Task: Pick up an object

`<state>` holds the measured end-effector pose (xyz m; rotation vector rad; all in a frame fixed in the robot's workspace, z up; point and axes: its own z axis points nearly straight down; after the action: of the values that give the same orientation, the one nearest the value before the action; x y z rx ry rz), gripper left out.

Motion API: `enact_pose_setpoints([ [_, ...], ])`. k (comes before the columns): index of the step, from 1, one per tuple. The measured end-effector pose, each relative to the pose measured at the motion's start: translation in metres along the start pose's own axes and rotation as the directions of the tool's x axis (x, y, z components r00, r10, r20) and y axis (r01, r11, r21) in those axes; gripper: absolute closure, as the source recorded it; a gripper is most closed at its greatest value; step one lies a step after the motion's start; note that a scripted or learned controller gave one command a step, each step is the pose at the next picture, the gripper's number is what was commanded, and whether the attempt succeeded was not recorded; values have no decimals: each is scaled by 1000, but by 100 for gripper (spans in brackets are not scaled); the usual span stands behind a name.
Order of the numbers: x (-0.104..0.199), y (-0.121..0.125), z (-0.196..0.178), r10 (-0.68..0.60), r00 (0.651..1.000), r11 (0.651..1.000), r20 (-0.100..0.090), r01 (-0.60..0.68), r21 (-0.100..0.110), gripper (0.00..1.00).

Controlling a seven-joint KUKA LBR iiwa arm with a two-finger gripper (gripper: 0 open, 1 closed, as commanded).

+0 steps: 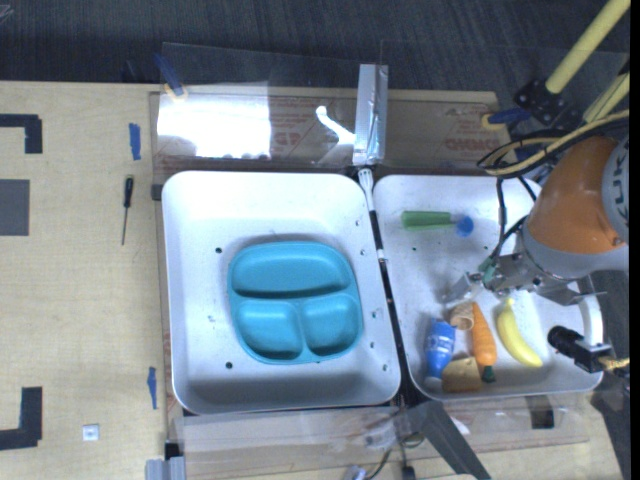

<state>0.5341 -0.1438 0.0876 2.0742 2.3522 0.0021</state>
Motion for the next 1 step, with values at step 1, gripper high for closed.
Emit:
enact_pose_setpoints([
  [1, 20, 31, 0, 142, 990, 990, 0, -142, -3, 0],
])
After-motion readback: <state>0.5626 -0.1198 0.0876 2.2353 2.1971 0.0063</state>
